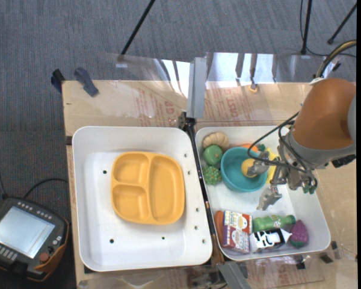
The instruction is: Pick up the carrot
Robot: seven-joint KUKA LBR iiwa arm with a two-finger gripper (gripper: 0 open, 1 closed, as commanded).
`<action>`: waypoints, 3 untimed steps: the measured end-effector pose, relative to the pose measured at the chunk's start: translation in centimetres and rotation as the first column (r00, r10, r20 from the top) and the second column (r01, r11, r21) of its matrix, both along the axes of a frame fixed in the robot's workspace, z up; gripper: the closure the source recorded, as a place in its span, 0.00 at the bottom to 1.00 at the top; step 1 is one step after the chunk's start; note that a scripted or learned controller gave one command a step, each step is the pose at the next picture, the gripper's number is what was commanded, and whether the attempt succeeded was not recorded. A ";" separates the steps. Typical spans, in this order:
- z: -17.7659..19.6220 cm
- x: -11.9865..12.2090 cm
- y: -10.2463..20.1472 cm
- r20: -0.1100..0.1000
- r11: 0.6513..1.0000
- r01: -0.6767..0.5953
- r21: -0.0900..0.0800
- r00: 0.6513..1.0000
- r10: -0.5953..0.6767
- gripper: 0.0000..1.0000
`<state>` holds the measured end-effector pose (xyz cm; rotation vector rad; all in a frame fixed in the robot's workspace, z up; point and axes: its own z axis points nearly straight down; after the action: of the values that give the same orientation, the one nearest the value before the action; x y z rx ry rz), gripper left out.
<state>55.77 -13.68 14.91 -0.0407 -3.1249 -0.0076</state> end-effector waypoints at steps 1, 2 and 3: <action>-5.8 7.6 -3.6 0.011 0.985 -0.175 -0.002 0.985 0.175 0.00; -5.0 7.4 -3.4 -0.001 0.983 -0.182 0.001 0.983 0.182 1.00; 10.6 9.0 -2.7 0.033 1.000 0.004 -0.007 0.999 -0.004 1.00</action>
<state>64.74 -16.37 25.55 -0.0473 -3.1578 0.0034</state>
